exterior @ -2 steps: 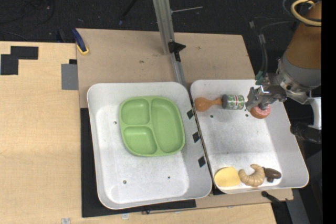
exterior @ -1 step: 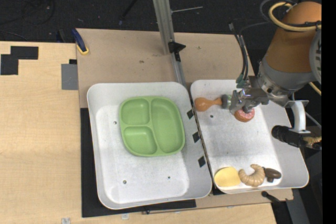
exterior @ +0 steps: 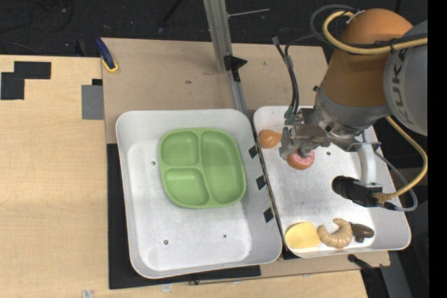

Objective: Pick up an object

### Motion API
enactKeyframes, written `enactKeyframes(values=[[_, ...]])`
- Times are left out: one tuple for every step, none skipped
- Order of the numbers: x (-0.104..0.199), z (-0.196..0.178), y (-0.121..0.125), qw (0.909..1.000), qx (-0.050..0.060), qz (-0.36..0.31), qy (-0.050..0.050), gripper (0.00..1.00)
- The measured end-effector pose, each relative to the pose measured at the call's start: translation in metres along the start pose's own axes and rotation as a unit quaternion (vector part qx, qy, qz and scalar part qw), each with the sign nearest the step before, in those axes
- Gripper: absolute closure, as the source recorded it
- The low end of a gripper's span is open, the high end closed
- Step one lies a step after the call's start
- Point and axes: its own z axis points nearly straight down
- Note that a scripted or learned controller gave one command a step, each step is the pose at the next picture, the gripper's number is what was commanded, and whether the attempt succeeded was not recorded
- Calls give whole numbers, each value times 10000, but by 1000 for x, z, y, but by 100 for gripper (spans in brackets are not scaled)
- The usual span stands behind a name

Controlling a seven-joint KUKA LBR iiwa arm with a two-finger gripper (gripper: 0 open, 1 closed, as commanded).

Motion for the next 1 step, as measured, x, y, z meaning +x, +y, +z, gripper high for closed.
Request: enactKeyframes(values=[[46,18,-9,10000,6,5,-6,100]])
